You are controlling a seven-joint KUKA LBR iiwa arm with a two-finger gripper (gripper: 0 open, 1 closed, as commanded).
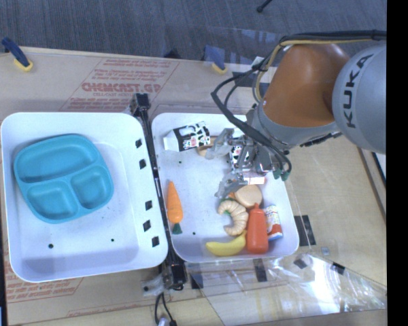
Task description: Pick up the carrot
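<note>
Two shallow white bins sit side by side on a cardboard-covered bench. The left bin holds a blue divided tray. In the right bin, the carrot lies lengthwise along the left wall, green tip toward the near edge, apart from the other items. The arm reaches in from the right, and its gripper hangs over the middle of the right bin, well apart from the carrot; whether it is apart or together cannot be told. Near it lie a croissant, a red bottle and a banana.
</note>
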